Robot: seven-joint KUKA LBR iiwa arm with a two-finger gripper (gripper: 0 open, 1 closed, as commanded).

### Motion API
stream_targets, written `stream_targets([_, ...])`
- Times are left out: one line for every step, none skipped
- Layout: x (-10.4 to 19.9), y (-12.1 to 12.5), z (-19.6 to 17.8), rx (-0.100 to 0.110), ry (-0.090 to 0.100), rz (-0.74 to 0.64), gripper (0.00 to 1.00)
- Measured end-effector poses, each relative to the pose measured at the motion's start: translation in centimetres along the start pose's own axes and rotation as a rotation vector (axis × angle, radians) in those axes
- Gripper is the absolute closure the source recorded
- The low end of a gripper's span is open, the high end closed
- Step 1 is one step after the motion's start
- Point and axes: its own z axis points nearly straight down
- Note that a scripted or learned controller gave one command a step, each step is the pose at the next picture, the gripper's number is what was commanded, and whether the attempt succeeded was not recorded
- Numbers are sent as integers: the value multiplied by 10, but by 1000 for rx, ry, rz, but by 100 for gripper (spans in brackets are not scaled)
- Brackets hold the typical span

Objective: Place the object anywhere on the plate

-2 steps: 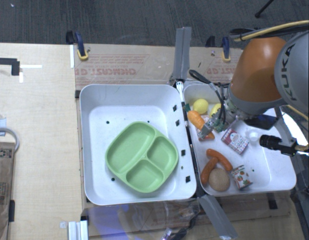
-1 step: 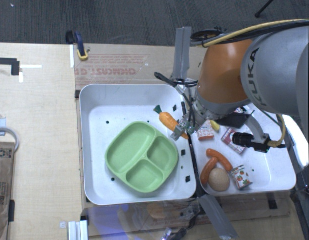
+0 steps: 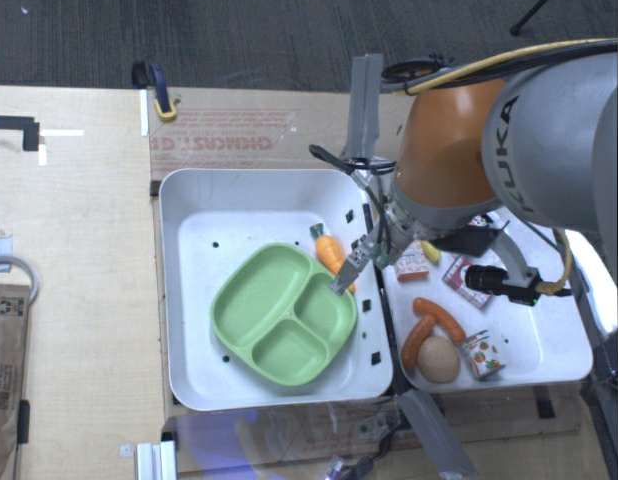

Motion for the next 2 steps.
stream_targets([106,33,-39,1,1,-27,0])
stream_targets([106,33,-39,1,1,-27,0])
